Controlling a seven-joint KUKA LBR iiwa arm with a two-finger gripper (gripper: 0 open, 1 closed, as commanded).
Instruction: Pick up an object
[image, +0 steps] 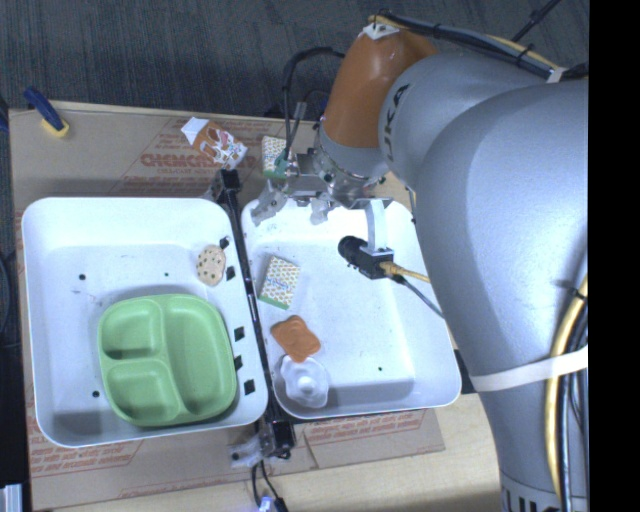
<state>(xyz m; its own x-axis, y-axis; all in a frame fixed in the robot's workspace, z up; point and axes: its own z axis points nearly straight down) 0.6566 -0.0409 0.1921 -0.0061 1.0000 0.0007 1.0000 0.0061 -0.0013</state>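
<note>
We note the jaws spread wide and empty at top centre of frame, over the right bin's (400, 340) upper edge. Below them, toward lower centre, lie a packet (280, 281), orange piece (296, 338) and clear cup (303, 381).

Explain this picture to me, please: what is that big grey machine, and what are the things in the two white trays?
That is a robot arm, seen by one camera fixed above the bench, looking down at a slant. Its end effector, the grasping part, hangs over the far edge of the right bin. That bin holds a patterned packet, an orange-brown piece and a clear cup. The left bin holds a green divided tray and a speckled cookie. I see nothing gripped yet.
</note>
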